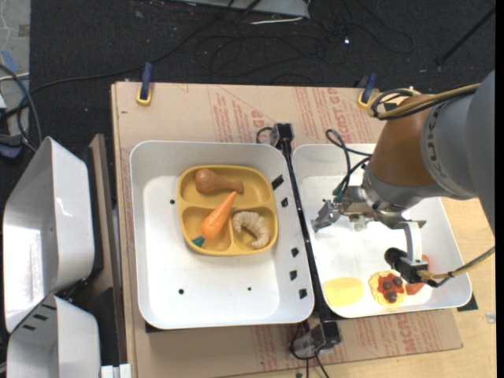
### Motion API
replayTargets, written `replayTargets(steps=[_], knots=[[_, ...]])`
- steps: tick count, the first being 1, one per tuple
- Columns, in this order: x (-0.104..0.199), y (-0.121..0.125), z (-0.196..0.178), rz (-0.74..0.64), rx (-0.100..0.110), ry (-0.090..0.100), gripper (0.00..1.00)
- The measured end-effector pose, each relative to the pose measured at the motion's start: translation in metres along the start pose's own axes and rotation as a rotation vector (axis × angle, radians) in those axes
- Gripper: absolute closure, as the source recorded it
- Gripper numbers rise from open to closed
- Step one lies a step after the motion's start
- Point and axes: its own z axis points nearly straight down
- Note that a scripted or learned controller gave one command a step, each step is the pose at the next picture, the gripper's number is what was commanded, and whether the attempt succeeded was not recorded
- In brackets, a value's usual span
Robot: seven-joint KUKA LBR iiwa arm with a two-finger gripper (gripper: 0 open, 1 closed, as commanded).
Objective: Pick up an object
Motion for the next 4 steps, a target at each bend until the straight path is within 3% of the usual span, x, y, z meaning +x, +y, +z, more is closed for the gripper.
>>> replayTargets(steps=[1, 4], knots=[[0.000, 0.001, -0.014, 0.002, -0.005, -0.001, 1.00], [-0.007, 0.004, -0.144, -0.004, -0.010, -0.002, 1.00]])
